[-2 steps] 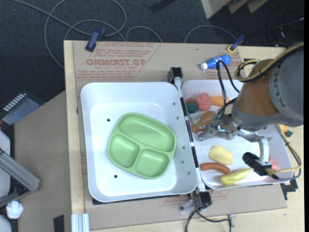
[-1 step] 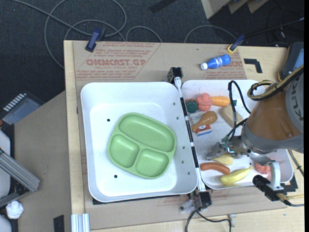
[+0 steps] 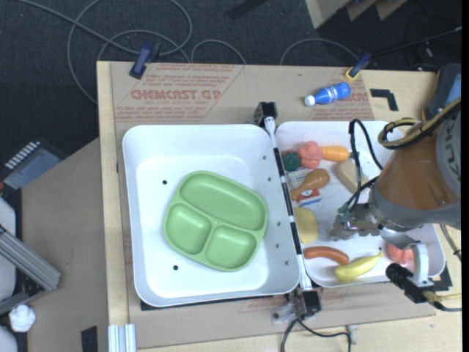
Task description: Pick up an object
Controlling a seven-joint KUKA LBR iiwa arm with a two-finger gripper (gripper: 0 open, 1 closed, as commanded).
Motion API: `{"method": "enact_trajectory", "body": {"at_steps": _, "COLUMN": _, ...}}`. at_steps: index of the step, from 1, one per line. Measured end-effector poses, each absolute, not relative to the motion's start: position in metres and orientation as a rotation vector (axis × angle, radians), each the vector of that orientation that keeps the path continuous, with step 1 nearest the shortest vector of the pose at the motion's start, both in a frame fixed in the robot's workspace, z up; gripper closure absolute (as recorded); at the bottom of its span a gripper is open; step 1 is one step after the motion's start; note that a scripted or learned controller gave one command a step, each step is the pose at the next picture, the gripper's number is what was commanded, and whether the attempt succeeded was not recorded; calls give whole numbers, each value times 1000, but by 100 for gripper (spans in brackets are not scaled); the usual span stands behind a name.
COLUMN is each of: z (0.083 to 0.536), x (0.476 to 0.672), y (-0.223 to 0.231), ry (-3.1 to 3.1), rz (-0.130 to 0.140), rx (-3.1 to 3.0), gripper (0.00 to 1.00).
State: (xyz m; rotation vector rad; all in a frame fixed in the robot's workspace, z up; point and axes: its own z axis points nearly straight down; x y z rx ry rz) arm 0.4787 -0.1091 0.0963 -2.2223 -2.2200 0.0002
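Camera view: gripper (image 3: 344,224) above sausage (image 3: 326,254).

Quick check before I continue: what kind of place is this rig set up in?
Most likely a robotics lab bench, not a kitchen: two white bins clamped side by side on a board, loose cables across dark carpet, and toy food such as a banana beside the gripper.

I've got a light green plate (image 3: 215,220) in the white left bin (image 3: 139,196), a yellow banana (image 3: 357,266), red sausage (image 3: 326,254), and a blue-and-white bottle (image 3: 328,94) on the tan bench (image 3: 183,94).
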Motion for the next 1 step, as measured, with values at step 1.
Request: {"method": "enact_trajectory", "body": {"at_steps": 1, "z": 173, "x": 479, "y": -221, "ry": -2220, "rz": 1, "rx": -2226, "gripper": 100}}
